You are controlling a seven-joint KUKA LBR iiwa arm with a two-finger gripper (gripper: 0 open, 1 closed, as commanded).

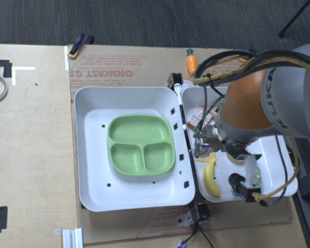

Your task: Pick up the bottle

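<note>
Two white bins (88, 154) sit side by side on the surface (31, 154). One green divided plate (141, 144) with three compartments lies in the left bin. One banana (211, 179) lies in the right bin. One small carrot (191, 62) rests beyond the bins.

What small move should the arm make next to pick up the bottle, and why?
Probably lift clear first. The arm covers most of the right bin, where I can pick out a banana and a red-and-white item at its left side, but no certain bottle.
</note>
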